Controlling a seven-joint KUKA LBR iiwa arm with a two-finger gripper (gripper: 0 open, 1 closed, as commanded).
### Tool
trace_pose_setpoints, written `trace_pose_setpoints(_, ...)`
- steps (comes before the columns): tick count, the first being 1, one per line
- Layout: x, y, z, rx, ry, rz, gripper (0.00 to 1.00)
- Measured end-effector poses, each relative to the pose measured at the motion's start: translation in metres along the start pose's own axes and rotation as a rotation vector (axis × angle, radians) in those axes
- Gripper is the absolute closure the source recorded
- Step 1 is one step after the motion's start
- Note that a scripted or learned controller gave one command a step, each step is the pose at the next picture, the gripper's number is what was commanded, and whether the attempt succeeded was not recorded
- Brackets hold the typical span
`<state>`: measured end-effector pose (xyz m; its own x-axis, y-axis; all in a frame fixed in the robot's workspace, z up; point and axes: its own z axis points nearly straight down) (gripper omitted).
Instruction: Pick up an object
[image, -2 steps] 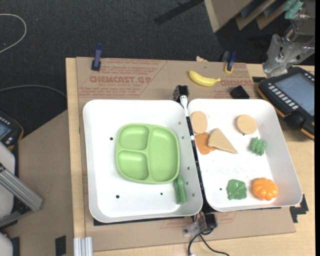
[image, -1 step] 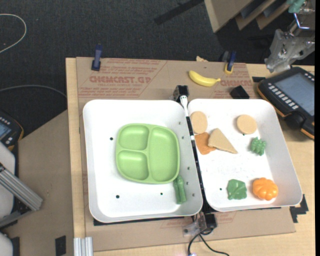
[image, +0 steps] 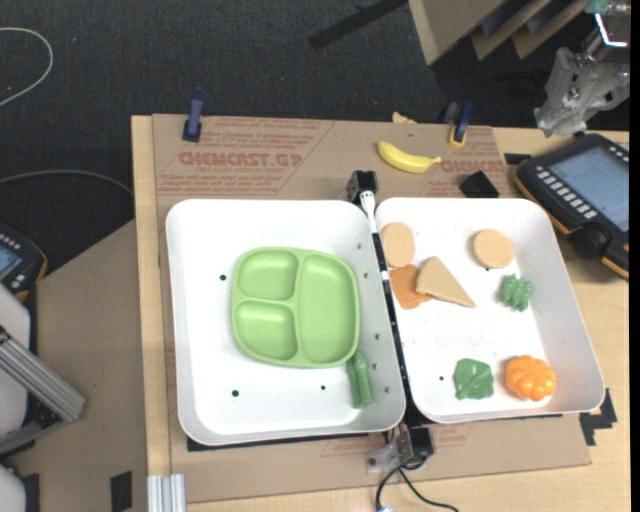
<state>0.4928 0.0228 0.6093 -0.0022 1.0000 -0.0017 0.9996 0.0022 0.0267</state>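
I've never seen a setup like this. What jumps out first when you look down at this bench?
The big light-green divided plate stands out first, sitting in the middle of the left white bin. Next come the toy foods scattered in the right white bin, above all the orange pumpkin near its front right corner. A yellow banana lies outside the bins on the cardboard behind them.

Cardboard sheet (image: 250, 160) printed in red lies under both bins. Blue clamps at its far edge: one left (image: 193, 115), one right (image: 460, 122). Handheld pendant with dark screen (image: 585, 190) at right. White cable (image: 30, 60) loops on dark floor (image: 200, 50), upper left.
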Motion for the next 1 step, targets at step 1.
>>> trace_pose_setpoints(1,0.0000,0.0008,-0.0106,-0.004,0.000,0.000,1.00)
